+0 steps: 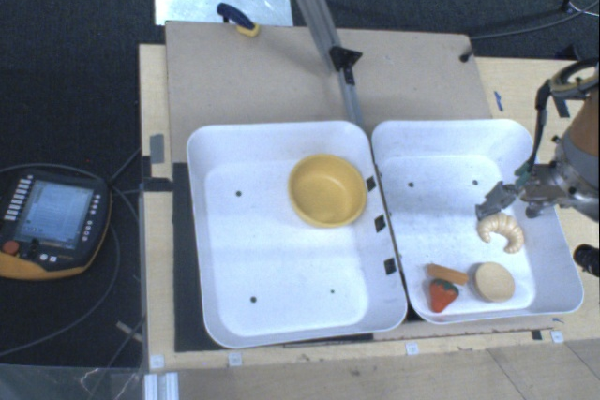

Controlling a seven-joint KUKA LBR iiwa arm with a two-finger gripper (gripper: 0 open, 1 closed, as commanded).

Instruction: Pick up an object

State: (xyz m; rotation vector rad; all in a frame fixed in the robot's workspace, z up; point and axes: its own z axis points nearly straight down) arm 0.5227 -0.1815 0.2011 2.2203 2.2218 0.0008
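**Gripper low over right bin, beside croissant**

Gripper [506,200] down inside the right bin [441,145], near its right wall, reaching in from the right. Fingers spread apart, nothing between them. Just below the fingertips, close or perhaps touching: a pale croissant [503,230], curved, lying on the bin floor.

Nearest the front edge of that same bin: a round tan bun [493,282] toward the front right corner, with a small orange and red toy vegetable [443,288] just beside it on its left.

Farther left, in the left bin [234,295]: a yellow bowl [327,190], upright, toward the back right corner, well apart from the gripper.
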